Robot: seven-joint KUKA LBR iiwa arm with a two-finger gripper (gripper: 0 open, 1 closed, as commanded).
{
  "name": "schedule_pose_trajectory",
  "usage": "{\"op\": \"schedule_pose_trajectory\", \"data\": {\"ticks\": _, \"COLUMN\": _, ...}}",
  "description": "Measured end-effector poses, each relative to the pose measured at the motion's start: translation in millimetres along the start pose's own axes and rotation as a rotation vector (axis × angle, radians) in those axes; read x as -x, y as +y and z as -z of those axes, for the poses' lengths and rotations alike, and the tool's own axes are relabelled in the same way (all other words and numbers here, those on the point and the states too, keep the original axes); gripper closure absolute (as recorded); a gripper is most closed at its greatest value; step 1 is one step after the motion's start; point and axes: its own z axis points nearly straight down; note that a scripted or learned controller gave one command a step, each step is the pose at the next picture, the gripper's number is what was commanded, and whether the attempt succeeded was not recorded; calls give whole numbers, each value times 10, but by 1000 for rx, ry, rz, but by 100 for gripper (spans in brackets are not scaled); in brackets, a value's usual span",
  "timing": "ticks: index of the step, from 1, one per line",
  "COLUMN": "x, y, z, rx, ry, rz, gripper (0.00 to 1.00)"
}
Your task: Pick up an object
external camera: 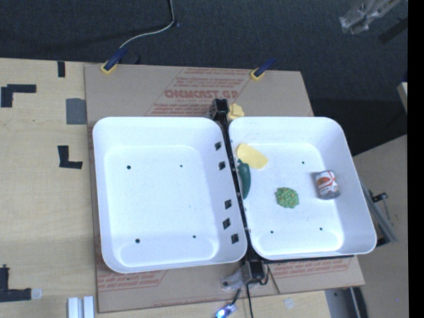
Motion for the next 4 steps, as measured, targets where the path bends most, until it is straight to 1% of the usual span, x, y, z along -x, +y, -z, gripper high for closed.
{"op": "schedule_pose_trajectory", "data": {"ticks": 1, "x": 253, "y": -649, "z": -491, "rx": -15, "ry": 3, "rz": -5, "gripper": 100}}
{"op": "schedule_pose_trajectory", "data": {"ticks": 2, "x": 1054, "y": -959, "z": -21, "rx": -5, "ry": -3, "rz": -11, "gripper": 100}}
{"op": "schedule_pose_trajectory", "data": {"ticks": 3, "x": 1179, "y": -1703, "z": -31, "rx": -8, "ry": 1, "rz": -6, "gripper": 100}}
{"op": "schedule_pose_trajectory", "data": {"ticks": 4, "x": 1082, "y": -1826, "z": -41, "rx": -9, "ry": 2, "rz": -2, "gripper": 100}}
